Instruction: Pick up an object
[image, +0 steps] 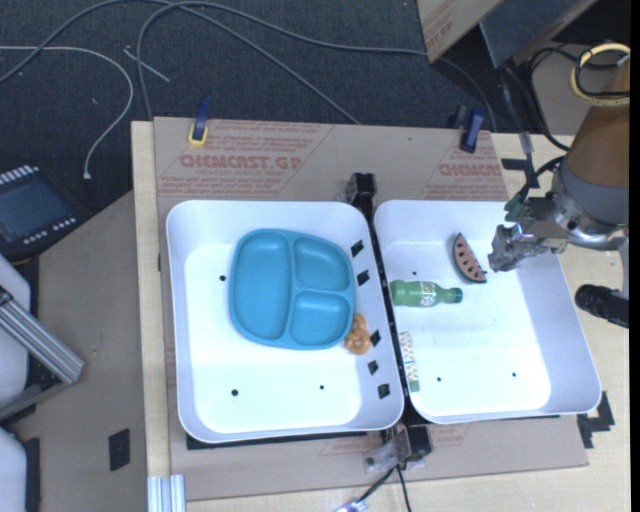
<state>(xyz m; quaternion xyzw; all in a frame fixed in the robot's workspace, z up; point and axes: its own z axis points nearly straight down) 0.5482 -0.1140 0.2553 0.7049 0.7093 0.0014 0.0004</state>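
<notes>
A: Item one, the tool. Position?

B: Over the right bin, upper area, just beside the watermelon slice, on that slice's right. Whether it is spread or pressed together I cannot tell; nothing is seen pinched in it.

A: Candidate objects, right bin?

B: Watermelon slice, near the top. Green bottle, lying on its side just below the slice, close to the divider. A flat packet along the left wall.

A: Left bin?

B: Blue divided tray, centre. A small orange-brown piece touching its lower right corner.

A: Advice for the step?

B: Judgement only: the slice is nearest. Centre over it, descend straight, close across its narrow width. It lies flat and thin, so a shallow descent may miss it.

A: Surface and room?

B: Table topped with printed cardboard, clamps at the back edge. Dark carpet beyond, loose cables across it, a dark device at far left.
</notes>
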